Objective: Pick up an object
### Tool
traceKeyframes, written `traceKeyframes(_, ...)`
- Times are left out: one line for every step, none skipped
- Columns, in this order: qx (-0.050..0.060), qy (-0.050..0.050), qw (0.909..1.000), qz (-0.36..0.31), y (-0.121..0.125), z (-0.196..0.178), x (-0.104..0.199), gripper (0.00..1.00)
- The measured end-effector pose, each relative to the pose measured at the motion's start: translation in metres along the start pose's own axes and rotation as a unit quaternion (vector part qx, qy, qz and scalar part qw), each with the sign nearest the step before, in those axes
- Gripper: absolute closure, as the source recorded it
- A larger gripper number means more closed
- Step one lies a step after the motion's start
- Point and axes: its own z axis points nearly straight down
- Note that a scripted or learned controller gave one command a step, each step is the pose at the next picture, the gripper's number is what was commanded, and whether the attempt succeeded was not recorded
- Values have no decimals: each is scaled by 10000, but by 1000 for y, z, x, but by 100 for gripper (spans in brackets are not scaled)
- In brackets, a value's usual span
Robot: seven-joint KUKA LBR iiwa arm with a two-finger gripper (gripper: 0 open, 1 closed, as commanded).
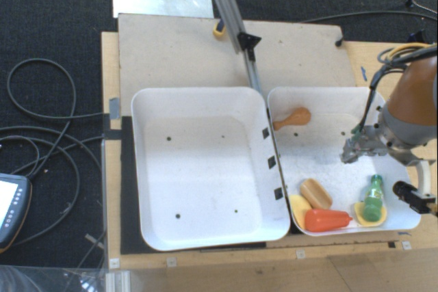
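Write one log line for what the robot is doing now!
gripper over right bin | nothing seen held | bottle, carrot, bun near front

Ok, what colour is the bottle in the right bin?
Green, with a lighter cap; the bottle lies near the bin's front right corner in the camera view.

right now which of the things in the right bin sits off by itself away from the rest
The brown wooden piece, alone near the far left corner of the right bin. The bread roll, orange carrot and green bottle all cluster along the near edge.
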Motion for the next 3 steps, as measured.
traceKeyframes(-12,-6,10000,-7,-2,-45,-4,100)
traceKeyframes(-23,-13,10000,-15,4,-97,-14,100)
traceKeyframes(-14,-7,10000,-27,6,-133,-15,100)
